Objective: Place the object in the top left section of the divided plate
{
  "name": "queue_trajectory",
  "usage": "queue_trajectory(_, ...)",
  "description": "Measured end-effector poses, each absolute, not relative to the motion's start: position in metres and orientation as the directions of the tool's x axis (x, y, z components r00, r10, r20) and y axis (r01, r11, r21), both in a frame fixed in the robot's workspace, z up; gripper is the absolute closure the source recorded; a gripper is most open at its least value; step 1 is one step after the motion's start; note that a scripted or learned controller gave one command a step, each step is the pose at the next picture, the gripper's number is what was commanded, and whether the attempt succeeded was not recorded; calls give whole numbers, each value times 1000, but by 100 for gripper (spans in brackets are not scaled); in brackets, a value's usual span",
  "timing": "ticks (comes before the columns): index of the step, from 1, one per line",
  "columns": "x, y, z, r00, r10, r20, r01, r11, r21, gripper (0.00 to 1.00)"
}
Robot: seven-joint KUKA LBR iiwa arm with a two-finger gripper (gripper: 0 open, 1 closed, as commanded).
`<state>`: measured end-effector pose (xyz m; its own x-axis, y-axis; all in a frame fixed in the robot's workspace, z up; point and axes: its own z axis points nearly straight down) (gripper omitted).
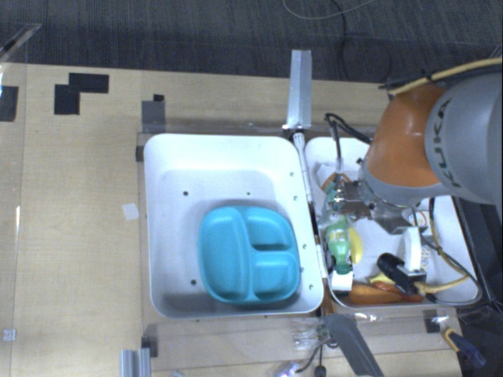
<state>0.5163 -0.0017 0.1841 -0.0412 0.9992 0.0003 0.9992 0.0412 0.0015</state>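
Arm: the arm (409, 144) reached in from 3 o'clock and hung low over the right bin (355, 149), probably because the loose things to pick from all lay there.
Gripper: the gripper (338, 210) stood at the bin's 9 o'clock side, close to the wall shared with the left bin (181, 179). Whether it was open or closed could not be told, and nothing could be seen held in it.
Object: the task names no particular thing. The green item (339, 243) just off the gripper at 6 o'clock looked the likeliest target, and it lay in the right bin, well apart from the plate.
Neighbours: a yellow item (356, 247) lay just beside the green one at 3 o'clock, and an orange item (376, 293) lay along the bin's 6 o'clock wall. That crowding could spoil a clean pick.
Plate: the blue divided plate (250, 251) sat toward 5 o'clock in the left bin with all its sections bare.
Target section: one large section ran along the plate's 9 o'clock side and two smaller ones along its 3 o'clock side, so the goal was judged to lie toward 10 or 11 o'clock.
Progress: early, with neither the pick nor the placing done.
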Motion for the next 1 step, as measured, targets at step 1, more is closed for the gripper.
queue_trajectory(1,507,7,254,-366,930,-2,930,366,7,100)
